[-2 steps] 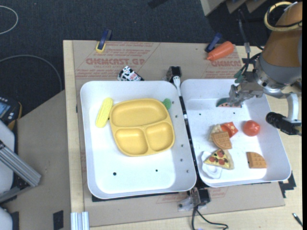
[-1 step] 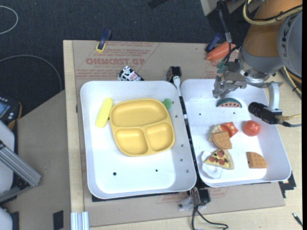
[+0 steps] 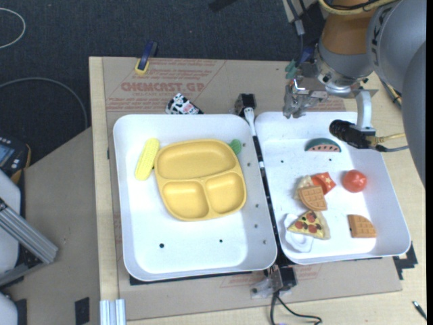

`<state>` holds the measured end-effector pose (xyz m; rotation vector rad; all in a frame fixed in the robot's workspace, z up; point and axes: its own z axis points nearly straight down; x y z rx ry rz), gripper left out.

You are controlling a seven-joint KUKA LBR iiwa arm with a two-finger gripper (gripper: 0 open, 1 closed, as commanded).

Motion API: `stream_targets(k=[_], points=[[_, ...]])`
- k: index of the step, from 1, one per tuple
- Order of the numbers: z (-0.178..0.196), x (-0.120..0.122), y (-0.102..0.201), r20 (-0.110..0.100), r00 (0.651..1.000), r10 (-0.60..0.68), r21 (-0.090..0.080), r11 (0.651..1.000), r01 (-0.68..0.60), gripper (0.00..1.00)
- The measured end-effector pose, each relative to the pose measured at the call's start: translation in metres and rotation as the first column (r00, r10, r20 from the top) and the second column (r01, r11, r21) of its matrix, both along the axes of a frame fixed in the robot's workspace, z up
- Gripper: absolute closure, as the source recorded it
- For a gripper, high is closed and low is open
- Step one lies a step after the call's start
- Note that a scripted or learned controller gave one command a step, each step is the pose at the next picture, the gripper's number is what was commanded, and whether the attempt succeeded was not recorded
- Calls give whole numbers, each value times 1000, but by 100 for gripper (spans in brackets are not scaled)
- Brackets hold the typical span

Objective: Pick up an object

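Toy foods (image 3: 328, 198) in right bin (image 3: 385, 242)

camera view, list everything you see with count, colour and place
bins: 2, white, side by side on the bench
plate: 1, yellow, three compartments, left bin
corn: 1, yellow, left bin, beside the plate
watermelon slice: 1, green and red, right bin, far side
tomato: 1, red, right bin
waffle: 1, tan, right bin, middle
pizza slice: 1, yellow and red, right bin, near side
toast: 1, orange-brown, right bin, near right
clamp: 1, yellow and blue, bench far edge
gripper: 1, grey, above the right bin's far edge
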<state>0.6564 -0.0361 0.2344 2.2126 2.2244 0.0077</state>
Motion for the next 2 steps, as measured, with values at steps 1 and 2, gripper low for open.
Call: stream_targets(k=[1,2], points=[[1,-3,-7,-4,1000,-5,-2,1000,5,100],[-1,-4,-4,-7,1000,-5,-1,1000,5,100]])
